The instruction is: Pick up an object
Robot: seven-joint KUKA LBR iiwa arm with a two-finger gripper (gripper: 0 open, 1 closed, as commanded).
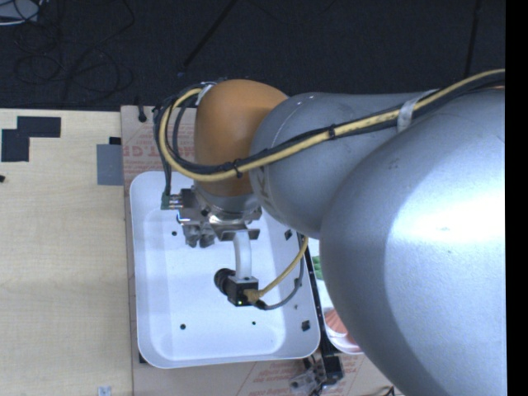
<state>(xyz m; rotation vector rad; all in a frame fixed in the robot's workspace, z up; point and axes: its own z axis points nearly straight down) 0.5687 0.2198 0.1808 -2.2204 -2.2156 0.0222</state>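
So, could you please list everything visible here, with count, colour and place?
Shallow white plastic bin: one, white, centre-left on the bench.
Pink-and-white round thing: one, at the bin's right, mostly hidden; unidentifiable.
Flat grey rectangle: one, grey, up-left of the bin.
Black stepped patch: one, black, far left.
Grey arm with orange band: one, reaching from the right.
Jaws: one pair, grey, over the bin's upper half.

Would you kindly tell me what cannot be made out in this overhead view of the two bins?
- Right shallow white bin: almost wholly covered by the grey arm in the camera view.
- Pinkish thing by the arm's edge: cut off by the arm, unidentifiable.
- Left white bin, floor beneath the two-finger gripper: hidden by the gripper.
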